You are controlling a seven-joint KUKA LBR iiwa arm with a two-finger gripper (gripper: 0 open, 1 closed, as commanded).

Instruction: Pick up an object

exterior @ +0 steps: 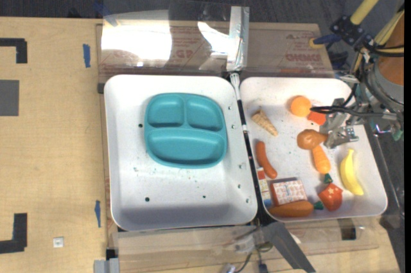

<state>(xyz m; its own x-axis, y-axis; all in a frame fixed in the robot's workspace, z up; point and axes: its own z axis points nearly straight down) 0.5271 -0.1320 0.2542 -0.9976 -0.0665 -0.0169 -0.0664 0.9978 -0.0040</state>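
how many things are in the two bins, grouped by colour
Teal: 1, divided plate, left bin
Orange: 4, orange, round piece, carrot, sausage
Red: 2, hot dog, strawberry
Yellow: 1, banana
Tan: 1, cone
Patterned: 1, small box
Total: 10, nine in the right bin

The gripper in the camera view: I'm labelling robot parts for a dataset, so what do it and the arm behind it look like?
The gripper is a small assembly of bare silvery metal with dark, thin parts, seen over the right bin. Thin dark cables run from it toward the right edge. Behind it sits the arm's wrist: a rounded grey body with an orange band on top. Finer markings are too small to read.
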